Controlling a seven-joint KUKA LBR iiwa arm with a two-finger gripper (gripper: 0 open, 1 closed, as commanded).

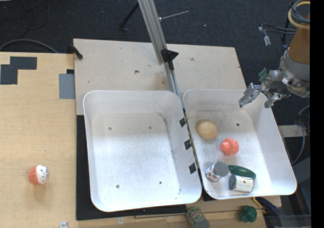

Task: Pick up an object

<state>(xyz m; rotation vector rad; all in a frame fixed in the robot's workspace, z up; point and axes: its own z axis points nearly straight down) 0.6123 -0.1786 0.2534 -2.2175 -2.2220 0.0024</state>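
Near the front edge of the bench, outside the bins, sit a dark green lump and a small brownish can-like thing, and far off to the left on the wooden table lies a little orange and white toy. The right bin has all the things to pick from. At its near end are a small cup, a white and yellow thing and a dark green piece, all crowded so close they touch. They would be hard to grab one at a time. A bit farther in is a small red-orange ball shape, sitting alone. It looks light and a bit bumpy, so I think it would not slip much. Just past it, to the left, is a round tan ball, also alone. It looks soft and light, like foam, and squeezing it across the middle seems best. The left bin is beside it. Farthest back, the gripper hangs over the far right rim of the right bin, its two fingers spread apart with nothing between them.
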